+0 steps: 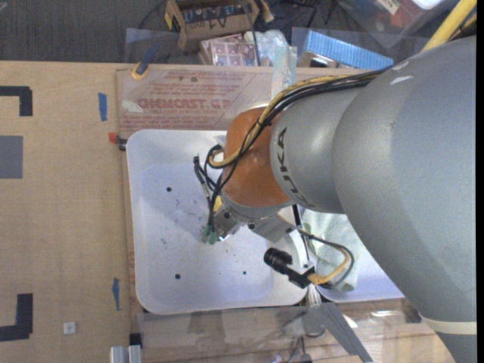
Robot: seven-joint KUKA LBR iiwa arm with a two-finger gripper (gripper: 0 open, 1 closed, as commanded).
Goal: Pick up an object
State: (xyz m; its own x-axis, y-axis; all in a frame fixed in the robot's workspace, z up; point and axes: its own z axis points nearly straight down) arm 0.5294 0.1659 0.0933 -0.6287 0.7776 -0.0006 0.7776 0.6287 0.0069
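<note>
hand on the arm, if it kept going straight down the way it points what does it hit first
Most likely the small green object lying right at the tip of the hand, then the floor of the white bin. The height between them is unclear from this slanted view.

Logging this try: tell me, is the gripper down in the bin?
In: the gripper sits low over the left bin's floor.

A pale wooden bench [60, 225] carries black corner marks and strips of blue tape [102, 106]. Behind it lies dark grey floor [68, 10], where a cardboard box [212, 10] sits among clutter and clear plastic sheeting
</note>
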